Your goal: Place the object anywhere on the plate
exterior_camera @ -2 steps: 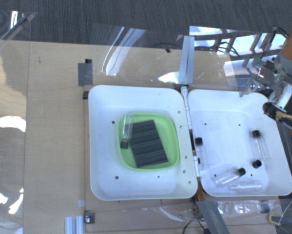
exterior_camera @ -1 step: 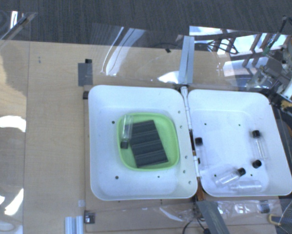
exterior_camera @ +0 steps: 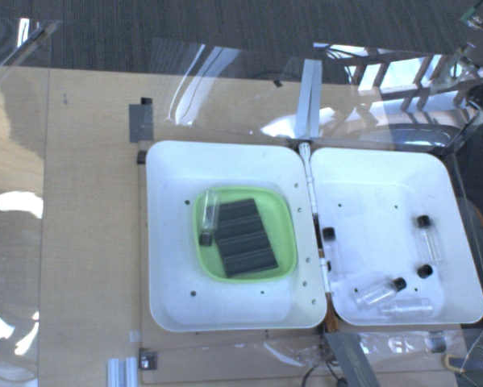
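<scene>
I cannot tell my gripper's state. A dark ribbed block (exterior_camera: 243, 238) and a clear vial (exterior_camera: 208, 216) lie on the green plate (exterior_camera: 283, 224) in the left bin (exterior_camera: 168, 297).

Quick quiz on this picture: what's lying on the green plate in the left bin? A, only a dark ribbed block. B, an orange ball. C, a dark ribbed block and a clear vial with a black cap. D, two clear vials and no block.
C: the green plate carries the dark ribbed block, with a clear vial lying along the block's left side.
</scene>
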`<state>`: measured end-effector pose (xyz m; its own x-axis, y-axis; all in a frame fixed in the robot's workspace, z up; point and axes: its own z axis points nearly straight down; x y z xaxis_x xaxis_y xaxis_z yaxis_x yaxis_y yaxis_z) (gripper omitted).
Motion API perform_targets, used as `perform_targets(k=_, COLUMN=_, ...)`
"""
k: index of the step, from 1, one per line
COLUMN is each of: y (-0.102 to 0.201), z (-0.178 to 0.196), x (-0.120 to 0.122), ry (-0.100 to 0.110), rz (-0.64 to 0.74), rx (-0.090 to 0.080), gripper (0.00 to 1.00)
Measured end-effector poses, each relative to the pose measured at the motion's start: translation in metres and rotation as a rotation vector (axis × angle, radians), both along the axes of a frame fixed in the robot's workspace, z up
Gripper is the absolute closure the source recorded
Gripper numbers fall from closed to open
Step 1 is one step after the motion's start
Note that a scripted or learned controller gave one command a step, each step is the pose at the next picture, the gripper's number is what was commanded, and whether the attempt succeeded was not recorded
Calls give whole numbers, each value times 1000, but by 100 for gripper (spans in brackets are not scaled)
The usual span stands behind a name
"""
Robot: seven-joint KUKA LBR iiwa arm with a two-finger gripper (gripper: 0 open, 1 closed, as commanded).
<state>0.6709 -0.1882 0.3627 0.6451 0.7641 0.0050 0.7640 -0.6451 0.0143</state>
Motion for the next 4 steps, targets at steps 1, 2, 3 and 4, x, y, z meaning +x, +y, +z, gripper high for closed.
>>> perform_targets(k=1, y=-11, z=-37, x=-47, ry=9, rz=-67, rx=3, gripper=0)
perform_targets(k=2, y=-11, z=-16, x=-98, ry=6, rz=-143, rx=4, gripper=0)
perform_targets(k=3, y=18, z=-128, x=-164, ry=12, rz=-254, rx=8, gripper=0)
perform_targets(k=4, y=-17, z=-76, x=-84, ry=6, rz=-175, rx=4, gripper=0)
